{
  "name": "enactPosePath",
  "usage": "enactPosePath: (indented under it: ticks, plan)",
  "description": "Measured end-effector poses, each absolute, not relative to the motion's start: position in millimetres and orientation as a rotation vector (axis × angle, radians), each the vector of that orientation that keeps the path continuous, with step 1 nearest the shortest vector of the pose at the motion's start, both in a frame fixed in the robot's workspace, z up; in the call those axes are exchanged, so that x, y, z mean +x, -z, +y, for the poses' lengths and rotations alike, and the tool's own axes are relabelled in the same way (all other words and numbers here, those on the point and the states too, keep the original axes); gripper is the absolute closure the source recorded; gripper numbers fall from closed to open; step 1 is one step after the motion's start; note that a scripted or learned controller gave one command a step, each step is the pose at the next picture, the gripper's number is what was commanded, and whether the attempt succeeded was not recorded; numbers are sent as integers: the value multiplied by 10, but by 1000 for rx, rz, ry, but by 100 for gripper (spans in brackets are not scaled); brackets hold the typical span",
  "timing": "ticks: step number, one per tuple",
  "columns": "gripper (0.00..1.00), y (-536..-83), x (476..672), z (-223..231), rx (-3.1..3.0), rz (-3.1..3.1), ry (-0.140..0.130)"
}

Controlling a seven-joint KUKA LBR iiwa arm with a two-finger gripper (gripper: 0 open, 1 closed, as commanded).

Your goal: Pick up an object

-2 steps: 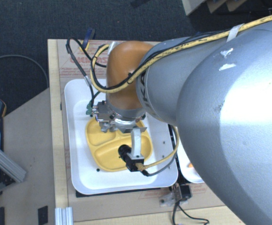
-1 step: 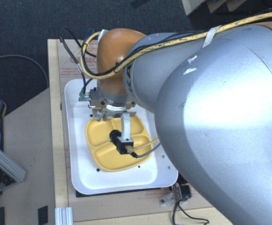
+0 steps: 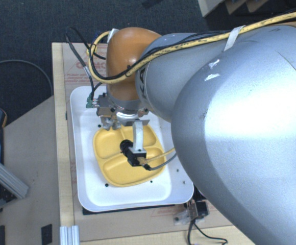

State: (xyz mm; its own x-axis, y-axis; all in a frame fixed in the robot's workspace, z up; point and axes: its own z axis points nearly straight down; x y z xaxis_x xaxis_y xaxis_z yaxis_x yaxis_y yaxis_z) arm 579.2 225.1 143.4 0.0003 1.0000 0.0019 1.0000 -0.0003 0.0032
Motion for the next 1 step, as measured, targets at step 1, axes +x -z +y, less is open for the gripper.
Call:
enactPosePath:
  ticks: [1]
  plan:
    - [100, -3112, 5202, 2259, 2215, 2223, -23]
